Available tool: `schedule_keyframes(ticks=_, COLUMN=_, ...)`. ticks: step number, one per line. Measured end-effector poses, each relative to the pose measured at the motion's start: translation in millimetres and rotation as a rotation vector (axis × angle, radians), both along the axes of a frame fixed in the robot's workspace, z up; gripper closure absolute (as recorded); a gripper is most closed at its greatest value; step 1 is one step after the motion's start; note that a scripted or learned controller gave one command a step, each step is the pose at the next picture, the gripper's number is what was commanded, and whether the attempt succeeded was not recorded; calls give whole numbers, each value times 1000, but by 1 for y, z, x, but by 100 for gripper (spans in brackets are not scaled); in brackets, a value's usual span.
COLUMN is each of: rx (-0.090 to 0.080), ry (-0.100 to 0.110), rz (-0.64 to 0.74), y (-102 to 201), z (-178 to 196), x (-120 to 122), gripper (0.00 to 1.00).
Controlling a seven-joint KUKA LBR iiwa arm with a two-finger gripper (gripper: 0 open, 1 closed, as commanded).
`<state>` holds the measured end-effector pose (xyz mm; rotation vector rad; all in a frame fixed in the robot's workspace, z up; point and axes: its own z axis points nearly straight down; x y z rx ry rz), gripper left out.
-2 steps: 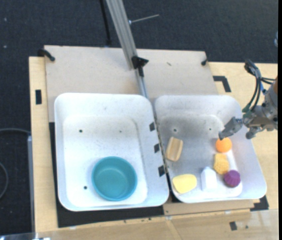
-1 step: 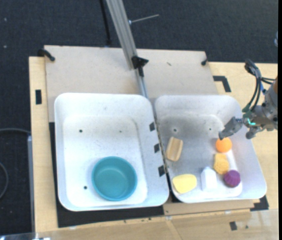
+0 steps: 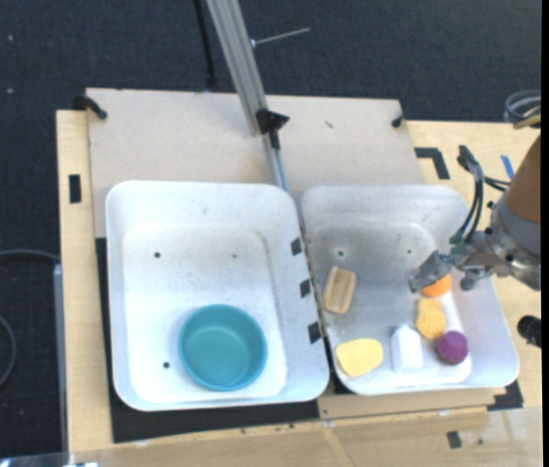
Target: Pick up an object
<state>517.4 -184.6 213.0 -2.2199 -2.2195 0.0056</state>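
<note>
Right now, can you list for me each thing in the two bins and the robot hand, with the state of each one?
Teal bowl: upright, in left bin.
Tan block: lying flat in right bin, apart from others.
Yellow block: lying flat, near front wall.
White bottle: lying down.
Yellow corn-like piece: lying, beside the bottle.
Purple ball: resting by right wall.
Orange object: partly hidden under the hand.
Hand: low over the orange object.

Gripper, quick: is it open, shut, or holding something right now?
Gripper: cannot be told. It sits low in the right bin, right over an orange thing, but a grasp isn't visible.
</note>
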Motion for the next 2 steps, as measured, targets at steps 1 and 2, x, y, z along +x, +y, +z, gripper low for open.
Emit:
schedule_keyframes(ticks=1, rx=0, ry=-1, rz=-1, y=-6, z=-46, x=5, gripper=0)
schedule_keyframes(ticks=2, rx=-6, ry=-13, rz=0, y=-4, z=-103, x=4, gripper=0)
